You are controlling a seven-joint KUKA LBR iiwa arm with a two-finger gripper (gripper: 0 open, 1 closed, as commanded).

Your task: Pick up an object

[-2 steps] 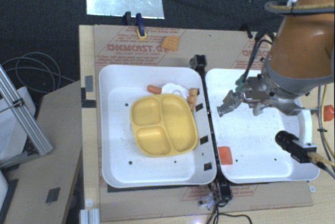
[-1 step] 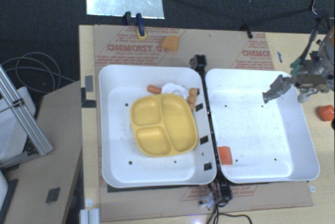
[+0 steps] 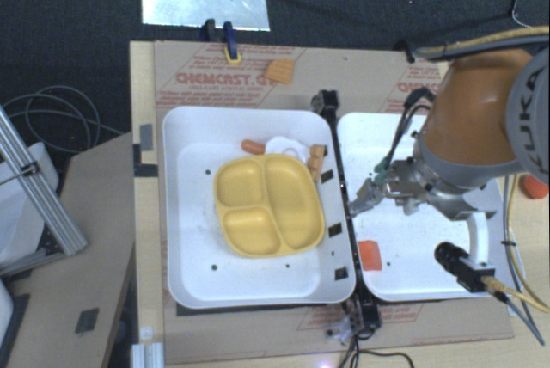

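Bins: two; one yellow tray, one orange block; hand grip state unclear.

Premises: robotics lab. Evidence: a bench faced with printed cardboard, two white bins clipped side by side, loose cables on dark carpet, aluminium framing far from the arm

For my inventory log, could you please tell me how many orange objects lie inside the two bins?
2: a small orange sausage-shaped piece above the yellow divided plate in the left bin, an orange block in the right bin. The arm may hide more.
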